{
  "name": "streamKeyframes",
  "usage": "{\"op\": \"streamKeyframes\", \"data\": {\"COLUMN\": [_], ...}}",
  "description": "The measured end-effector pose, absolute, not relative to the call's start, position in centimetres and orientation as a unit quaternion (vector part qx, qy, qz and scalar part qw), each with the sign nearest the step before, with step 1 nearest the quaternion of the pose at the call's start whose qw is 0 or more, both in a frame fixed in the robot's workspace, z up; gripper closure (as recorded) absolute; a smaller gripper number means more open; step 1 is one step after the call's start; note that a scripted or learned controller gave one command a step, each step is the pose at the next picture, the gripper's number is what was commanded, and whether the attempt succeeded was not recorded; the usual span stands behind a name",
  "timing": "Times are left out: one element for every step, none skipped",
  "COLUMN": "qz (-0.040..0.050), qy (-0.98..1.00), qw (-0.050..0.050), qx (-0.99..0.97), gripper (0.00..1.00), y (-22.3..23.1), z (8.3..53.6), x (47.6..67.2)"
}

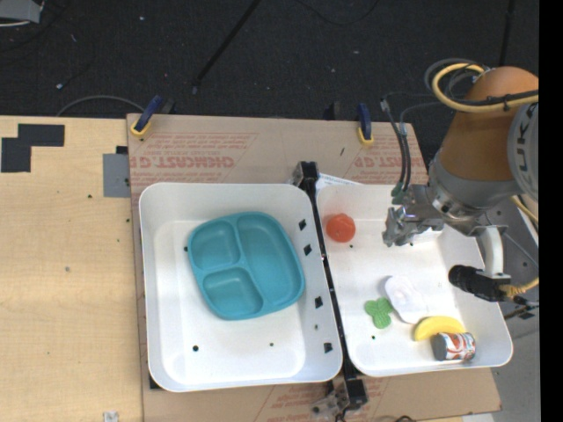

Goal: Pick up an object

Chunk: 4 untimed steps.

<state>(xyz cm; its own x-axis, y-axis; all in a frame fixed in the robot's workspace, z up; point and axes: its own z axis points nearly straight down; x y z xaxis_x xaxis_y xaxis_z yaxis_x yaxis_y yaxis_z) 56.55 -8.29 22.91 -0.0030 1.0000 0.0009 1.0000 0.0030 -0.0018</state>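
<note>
Broadly, the bench (pixel 62 262) is pale wood, with a sheet of printed cardboard (pixel 229 152) clamped to it under two shallow white bins set side by side. The left bin (pixel 158 359) holds a teal divided plate (pixel 244 265) with three compartments, lying flat and slightly turned, near the bin's middle. The right bin (pixel 361 341) carries the small things. The grey arm (pixel 479 161), with its orange band uppermost, reaches in from the right over the far part of that bin. Its hand (pixel 400 229) hangs low above the bin floor at the far right of centre; whether its fingers are parted or closed I cannot tell, and nothing shows between them. An orange-red ball (pixel 341 228) lies just left of the hand, apart from it. Nearer, a white object (pixel 404 295) sits mid-bin, with a green clover-shaped piece (pixel 379 312) just beside it on the left. At the near right corner a yellow banana (pixel 437 326) rests against a small can (pixel 454 347) lying on its side.
</note>
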Motion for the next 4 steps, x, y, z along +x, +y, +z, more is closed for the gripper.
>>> {"op": "streamKeyframes", "data": {"qz": [-0.0002,0.0002,0.0005,0.0005], "qy": [-0.709,-0.708,-0.708,-0.708], "qw": [0.0,0.001,0.001,0.001], "qx": [-0.706,-0.706,-0.706,-0.706], "gripper": [1.0,1.0,1.0,1.0], "y": [-2.3,2.0,6.4,10.8], "z": [23.2,22.6,21.8,21.5], "x": [55.3,54.4,52.4,51.2]}}
